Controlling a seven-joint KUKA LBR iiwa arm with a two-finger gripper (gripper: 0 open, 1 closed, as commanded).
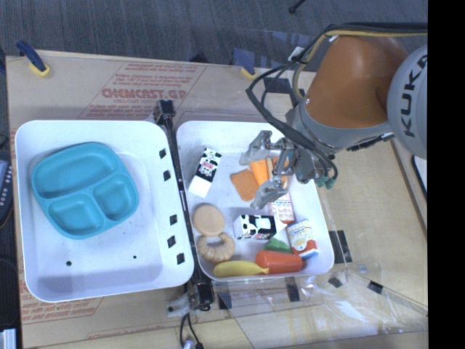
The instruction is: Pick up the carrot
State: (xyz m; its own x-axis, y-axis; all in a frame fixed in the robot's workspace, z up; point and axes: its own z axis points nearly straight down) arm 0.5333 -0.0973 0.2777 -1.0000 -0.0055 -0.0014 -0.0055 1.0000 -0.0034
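Divided plate (83, 187) in left bin (43, 282); food in right bin (190, 133).

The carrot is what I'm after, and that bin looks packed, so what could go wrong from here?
1. The gripper hangs over orange pieces near the top of the right bin, while the carrot lies along the bottom wall; it may close on the wrong thing.
2. The carrot touches the banana and sits below a small can, so a grasp may nudge or catch those.

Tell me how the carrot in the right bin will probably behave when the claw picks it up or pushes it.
The carrot looks like a smooth plastic toy, so probably stiff, light and somewhat slippery. Its rounded, tapered body may roll or pivot if pushed. It lies against the banana near the bin wall, so it may jam rather than slide.
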